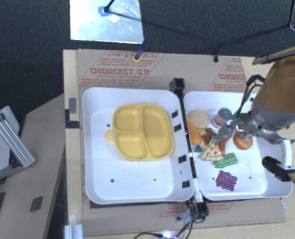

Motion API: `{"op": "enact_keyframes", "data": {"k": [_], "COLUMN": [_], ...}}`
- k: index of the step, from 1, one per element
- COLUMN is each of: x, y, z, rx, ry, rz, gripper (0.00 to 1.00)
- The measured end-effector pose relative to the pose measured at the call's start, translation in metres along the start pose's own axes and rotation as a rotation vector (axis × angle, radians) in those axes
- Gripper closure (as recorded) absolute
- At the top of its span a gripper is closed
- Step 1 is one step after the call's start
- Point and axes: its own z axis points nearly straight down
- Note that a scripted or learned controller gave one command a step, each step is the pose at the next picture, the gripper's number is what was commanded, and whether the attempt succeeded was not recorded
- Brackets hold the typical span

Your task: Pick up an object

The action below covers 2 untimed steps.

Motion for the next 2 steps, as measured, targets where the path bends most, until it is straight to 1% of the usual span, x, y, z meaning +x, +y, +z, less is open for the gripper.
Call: {"op": "enact_keyframes", "data": {"k": [1,2], "x": [0.000,0.002], "y": [0.002,0.003], "z": [-0.003,0.039], "rx": [-0.008,-0.004], "ry": [-0.001,0.000], "rz": [-0.002,0.000], "gripper": [0.00,0.00]}}
